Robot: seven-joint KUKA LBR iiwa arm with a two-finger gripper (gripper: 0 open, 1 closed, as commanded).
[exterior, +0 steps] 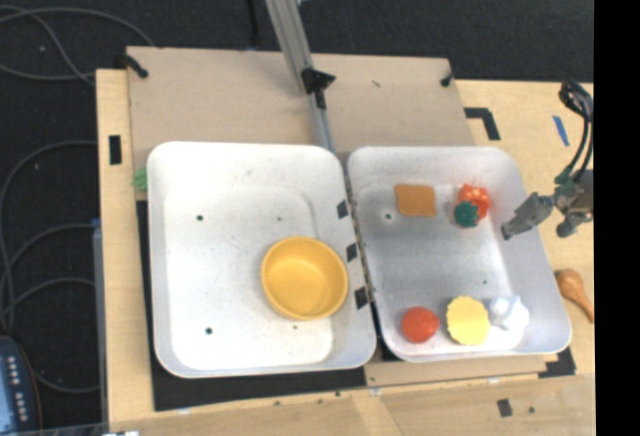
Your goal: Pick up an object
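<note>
Two bins, gripper at the right rim, nothing held

Two shallow white bins sit side by side on a pale wooden bench (250,104). The left bin (200,184) contains one yellow bowl (304,278), upright, resting toward the bin's near right corner and close to the divide between the bins.

The right bin (440,264) contains six small items in two groups. Along the far side lie an orange-brown block (415,201), and just to its right a red and orange ball (474,196) touching a dark green ball (466,215). Along the near side lie a red ball (420,325), a yellow round piece (467,321) just beside it, and a small white lump (507,313) touching the yellow piece at the near right corner. The middle of this bin's floor is bare.

The gripper (528,215) hangs over the right bin's right rim, level with the far group of items and well apart from the near group. A dark grey finger (524,217) slants down and left toward the bin's inside. Whether the fingers are apart or together cannot be told from this angle, as the rest of the hand is dark and partly cut off. Nothing is seen between them.

An orange item (574,288) lies on the bench outside the right bin. A slanted metal rail (283,9) rises from behind the bins.
</note>
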